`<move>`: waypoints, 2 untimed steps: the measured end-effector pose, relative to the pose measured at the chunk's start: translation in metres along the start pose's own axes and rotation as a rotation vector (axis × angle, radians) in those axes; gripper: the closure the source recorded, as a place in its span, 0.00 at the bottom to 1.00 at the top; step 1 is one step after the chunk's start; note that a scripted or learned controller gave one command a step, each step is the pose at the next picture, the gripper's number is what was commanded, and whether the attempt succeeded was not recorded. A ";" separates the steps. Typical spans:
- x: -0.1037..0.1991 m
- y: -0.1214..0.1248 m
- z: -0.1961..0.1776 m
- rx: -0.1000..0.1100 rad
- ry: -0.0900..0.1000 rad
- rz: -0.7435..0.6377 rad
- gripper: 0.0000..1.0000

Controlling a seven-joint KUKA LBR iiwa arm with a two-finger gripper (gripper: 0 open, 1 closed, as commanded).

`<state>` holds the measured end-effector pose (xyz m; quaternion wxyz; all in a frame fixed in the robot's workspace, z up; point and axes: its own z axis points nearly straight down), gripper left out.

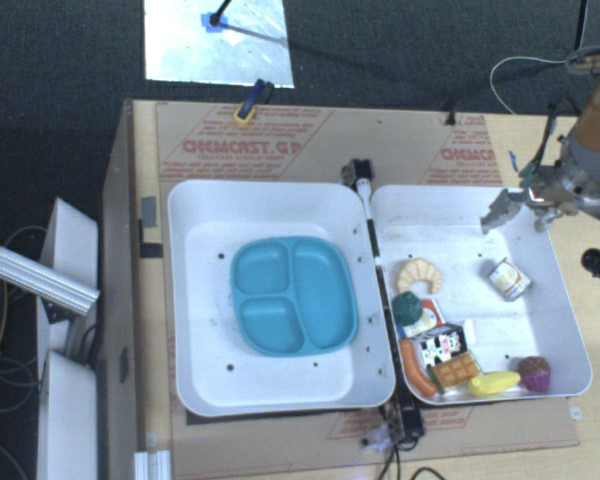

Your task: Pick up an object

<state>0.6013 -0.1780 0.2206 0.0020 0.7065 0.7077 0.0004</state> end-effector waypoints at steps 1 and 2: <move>-0.029 -0.003 0.046 0.003 0.001 0.001 0.00; -0.028 -0.019 0.087 0.003 0.002 0.000 0.00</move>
